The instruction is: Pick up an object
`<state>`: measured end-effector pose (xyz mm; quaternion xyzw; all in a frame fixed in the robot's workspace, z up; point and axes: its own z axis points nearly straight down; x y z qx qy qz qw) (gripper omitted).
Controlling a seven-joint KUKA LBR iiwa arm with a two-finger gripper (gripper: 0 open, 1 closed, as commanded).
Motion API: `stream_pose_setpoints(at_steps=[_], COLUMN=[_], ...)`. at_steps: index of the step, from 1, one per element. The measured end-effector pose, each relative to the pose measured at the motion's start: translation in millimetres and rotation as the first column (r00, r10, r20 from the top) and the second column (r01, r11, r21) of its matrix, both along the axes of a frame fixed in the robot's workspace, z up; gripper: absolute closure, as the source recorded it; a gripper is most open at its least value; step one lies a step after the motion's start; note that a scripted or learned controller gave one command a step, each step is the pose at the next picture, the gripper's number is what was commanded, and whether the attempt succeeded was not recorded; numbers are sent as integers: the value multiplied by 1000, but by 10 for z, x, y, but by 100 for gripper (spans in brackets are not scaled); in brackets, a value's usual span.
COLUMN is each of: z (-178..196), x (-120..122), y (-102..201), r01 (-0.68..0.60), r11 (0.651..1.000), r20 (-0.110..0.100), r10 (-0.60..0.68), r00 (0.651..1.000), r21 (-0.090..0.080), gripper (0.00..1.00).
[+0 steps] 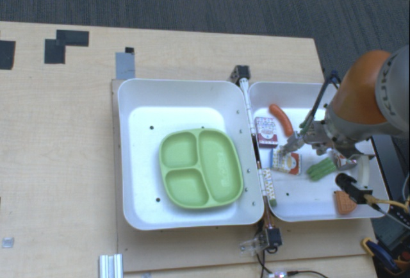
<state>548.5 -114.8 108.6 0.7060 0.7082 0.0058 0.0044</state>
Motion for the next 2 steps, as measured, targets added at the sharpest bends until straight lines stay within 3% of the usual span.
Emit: stream_pose_setpoints(at_steps=[1,2], z=[-183,-58], x=[-407,-382], y=[289,285], r01=[4,4], r11=[1000,1000], r20=[8,15], r10=[-4,-4], r00=[1000,1000], r21=[-5,-7], gripper=[0,100])
